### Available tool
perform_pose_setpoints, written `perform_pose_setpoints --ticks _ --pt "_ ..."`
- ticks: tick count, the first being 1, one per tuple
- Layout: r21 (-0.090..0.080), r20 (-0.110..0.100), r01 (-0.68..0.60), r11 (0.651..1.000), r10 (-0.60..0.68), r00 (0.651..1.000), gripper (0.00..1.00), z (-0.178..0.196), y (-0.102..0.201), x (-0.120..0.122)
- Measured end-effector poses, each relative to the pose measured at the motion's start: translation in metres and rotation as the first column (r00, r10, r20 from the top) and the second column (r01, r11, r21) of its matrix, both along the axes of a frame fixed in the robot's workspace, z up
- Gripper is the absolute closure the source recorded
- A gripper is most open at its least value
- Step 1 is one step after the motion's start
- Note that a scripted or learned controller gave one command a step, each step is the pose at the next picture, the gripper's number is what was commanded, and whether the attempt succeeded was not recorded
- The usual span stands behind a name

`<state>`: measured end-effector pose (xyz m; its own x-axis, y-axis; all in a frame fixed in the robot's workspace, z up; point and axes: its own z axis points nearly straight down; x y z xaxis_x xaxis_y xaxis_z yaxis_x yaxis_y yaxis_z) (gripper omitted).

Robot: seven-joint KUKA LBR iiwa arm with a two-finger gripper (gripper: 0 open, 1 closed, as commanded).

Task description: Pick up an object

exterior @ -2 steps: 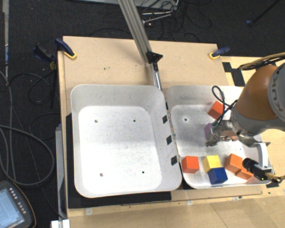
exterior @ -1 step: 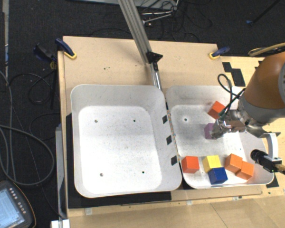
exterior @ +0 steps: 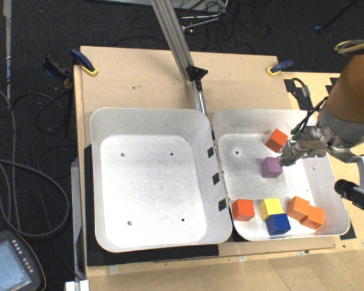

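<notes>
Item one: purple cube point(exterior: 271, 167), in the right bin point(exterior: 327, 180), near that bin's middle, resting on the bin floor. My jaws point(exterior: 287, 158) sit at its upper right, just beside or touching its top corner; whether they are spread or pressed together I cannot tell, and the cube is not visibly between them.

Item two: orange cube point(exterior: 277, 140), toward the right bin's far edge, just above my jaws and close beside them.

Item three: orange-red cube point(exterior: 243, 209), near the right bin's front left corner.

Item four: yellow cube point(exterior: 270, 207), just right of the orange-red one, along the front edge.

Item five: blue cube point(exterior: 278, 224), touching the yellow cube's front side, nearest the front edge.

Item six: two orange blocks point(exterior: 306, 211), side by side near the right bin's front right corner.

Item seven: left bin point(exterior: 109, 126), white, abutting the right bin at the tabletop's middle.

Item eight: tabletop point(exterior: 139, 71), tan board, with clamps at its far corners.
</notes>
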<state>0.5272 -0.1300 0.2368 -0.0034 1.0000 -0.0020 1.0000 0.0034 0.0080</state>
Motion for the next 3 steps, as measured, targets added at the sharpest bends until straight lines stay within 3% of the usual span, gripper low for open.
perform_pose_setpoints --ticks 1,2,3 --pt "-0.001 0.000 0.000 1.000 0.000 1.000 1.00 0.053 0.000 0.002" --pt "0.002 -0.006 -0.004 1.000 0.004 1.000 1.00 0.036 0.053 0.033" --pt "0.003 -0.007 -0.004 1.000 0.004 1.000 1.00 0.027 0.101 0.049"
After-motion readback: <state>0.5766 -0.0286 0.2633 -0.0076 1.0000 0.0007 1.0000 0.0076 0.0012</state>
